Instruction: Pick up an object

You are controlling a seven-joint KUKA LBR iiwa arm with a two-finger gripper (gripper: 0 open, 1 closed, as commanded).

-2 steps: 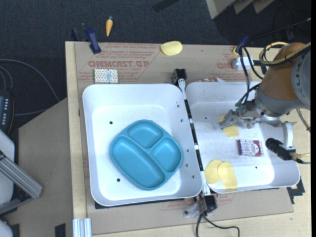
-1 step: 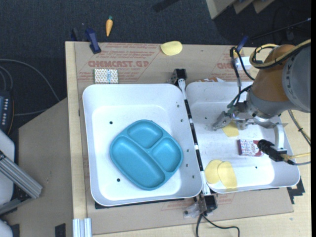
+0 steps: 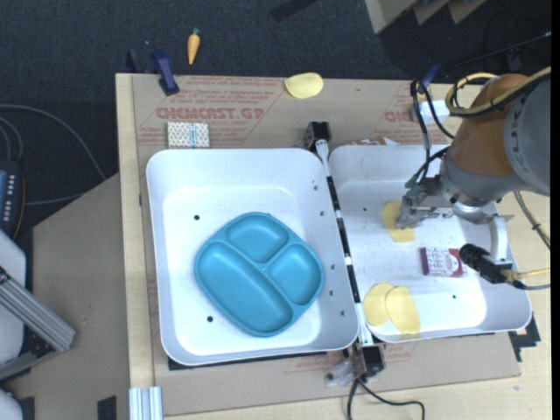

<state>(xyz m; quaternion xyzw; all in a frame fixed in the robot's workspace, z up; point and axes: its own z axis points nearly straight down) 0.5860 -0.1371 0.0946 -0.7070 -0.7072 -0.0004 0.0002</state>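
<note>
The gripper point(image 3: 413, 210) is low in the right bin point(image 3: 499, 315), directly over a yellow piece point(image 3: 395, 220) near the bin's left wall. Whether it grips the piece, I cannot tell. This looks like the grasp step; next comes a straight lift.

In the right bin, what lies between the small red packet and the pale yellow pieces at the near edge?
Nothing: in the camera view, bare white bin floor separates the red packet from the yellow pieces.

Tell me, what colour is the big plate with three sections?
Blue, the divided plate, in the camera view.
</note>
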